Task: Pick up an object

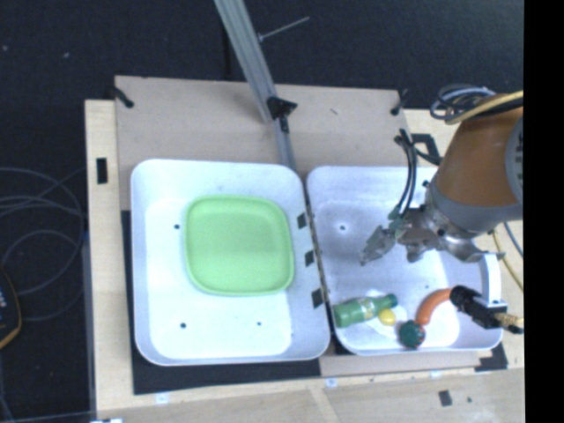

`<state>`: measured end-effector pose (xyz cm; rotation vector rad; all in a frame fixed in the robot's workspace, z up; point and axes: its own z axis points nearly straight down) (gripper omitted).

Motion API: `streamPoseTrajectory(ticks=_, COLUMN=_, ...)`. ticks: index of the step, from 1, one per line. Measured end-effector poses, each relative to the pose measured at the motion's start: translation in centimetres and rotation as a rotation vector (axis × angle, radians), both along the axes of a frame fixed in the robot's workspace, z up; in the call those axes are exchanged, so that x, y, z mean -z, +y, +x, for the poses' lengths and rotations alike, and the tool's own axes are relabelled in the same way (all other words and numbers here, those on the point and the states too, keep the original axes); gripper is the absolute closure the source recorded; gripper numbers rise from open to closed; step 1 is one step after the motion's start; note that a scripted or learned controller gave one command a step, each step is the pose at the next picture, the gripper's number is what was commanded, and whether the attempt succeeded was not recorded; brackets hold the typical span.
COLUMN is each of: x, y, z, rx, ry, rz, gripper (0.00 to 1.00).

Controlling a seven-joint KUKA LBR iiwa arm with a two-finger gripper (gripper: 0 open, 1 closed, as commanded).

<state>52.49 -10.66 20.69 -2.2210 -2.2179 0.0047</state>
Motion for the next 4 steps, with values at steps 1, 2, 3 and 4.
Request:
streamPoseTrajectory(ticks=1, x=6.2, y=-0.3, z=0.2, rx=0.000, ry=0.001, rz=0.000, gripper=0.00)
streamPoseTrajectory(ticks=2, x=10.8, y=-0.4, z=0.2, rx=-0.001, ry=-0.003, rz=0.000, gripper=0.00)
streamPoseTrajectory(ticks=3, x=9.5, y=-0.4, z=0.3, rx=0.001, ry=-0.008, rz=0.000, gripper=1.00)
streamPoseTrajectory(ticks=4, x=4.5, y=-1.3, z=0.9, rx=-0.001, ry=-0.009, rz=-0.001, gripper=1.00)
